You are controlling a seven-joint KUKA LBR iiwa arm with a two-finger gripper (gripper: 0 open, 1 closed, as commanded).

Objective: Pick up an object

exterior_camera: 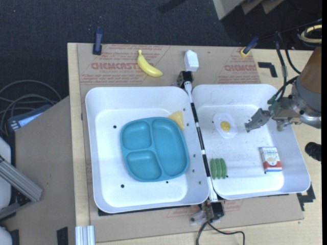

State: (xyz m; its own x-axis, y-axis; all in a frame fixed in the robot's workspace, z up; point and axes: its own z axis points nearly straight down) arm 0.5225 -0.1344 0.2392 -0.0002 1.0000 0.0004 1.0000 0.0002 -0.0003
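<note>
Two white bins sit side by side on the surface. Right bin holds a fried egg toy, a green thing and a small box. Gripper hangs just right of the egg toy, fingers spread, pinching nothing. Left bin holds a blue plate.

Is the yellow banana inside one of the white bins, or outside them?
Outside. The yellow banana lies on the brown board behind the left white bin.

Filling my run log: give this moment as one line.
gripper: above right bin, holding nothing | nearest: fried egg | also: small box, green item
</note>
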